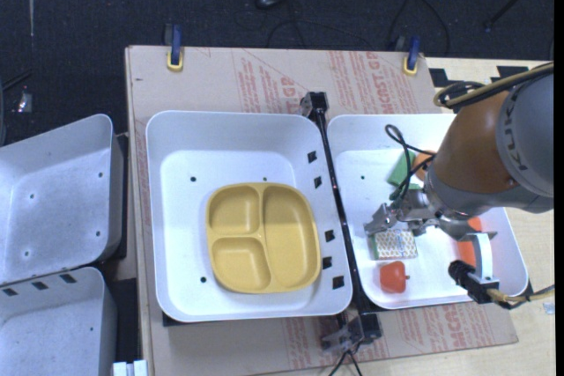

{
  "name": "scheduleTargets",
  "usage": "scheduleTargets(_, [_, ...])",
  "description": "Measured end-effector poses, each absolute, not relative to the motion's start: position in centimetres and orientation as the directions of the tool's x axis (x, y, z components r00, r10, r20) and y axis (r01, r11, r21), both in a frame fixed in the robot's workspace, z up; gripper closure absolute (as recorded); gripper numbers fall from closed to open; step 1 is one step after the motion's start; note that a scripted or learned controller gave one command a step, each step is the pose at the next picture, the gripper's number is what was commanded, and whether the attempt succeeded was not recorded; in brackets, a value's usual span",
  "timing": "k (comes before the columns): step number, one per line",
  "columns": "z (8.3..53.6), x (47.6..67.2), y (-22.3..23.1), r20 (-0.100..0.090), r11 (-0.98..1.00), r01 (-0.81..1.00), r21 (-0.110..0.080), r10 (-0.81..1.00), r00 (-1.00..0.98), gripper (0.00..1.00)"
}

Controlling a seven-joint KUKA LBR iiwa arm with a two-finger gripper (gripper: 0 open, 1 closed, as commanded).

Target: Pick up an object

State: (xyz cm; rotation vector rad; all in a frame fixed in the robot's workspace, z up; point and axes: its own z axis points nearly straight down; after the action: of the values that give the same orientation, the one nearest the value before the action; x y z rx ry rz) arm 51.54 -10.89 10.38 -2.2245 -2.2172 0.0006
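Note:
In the right bin [370, 145] lie a small red tomato-like object [394, 276], a speckled green-and-white sponge block [392, 244], a green item [404, 171] partly hidden by the arm, and a white-and-orange object [477, 255] near the right wall. My gripper [394, 223] hangs low over the sponge block, right above its top edge. The arm's grey and orange wrist [476, 163] covers the bin's middle and right part.
The left bin [176, 145] holds a yellow three-compartment plate [263, 237]. A black divider strip [333, 207] runs between the two bins. Black cable loops over the right bin's back. Spare white bins [53, 189] lie off the bench to the left.

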Motion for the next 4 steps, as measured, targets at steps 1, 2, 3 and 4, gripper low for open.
scheduleTargets(1, [15.4,51.2,-11.9,-0.001,-0.003,1.0,0.004,1.0,0.003,1.0])
scheduleTargets(2, [21.0,51.0,-12.8,-0.002,-0.001,1.0,0.006,1.0,0.001,1.0])
scheduleTargets(3, [23.8,51.2,-12.9,-0.002,0.002,1.0,0.004,1.0,-0.002,1.0])
scheduleTargets(4, [22.7,53.1,-7.3,0.001,0.008,1.0,0.001,1.0,-0.008,1.0])
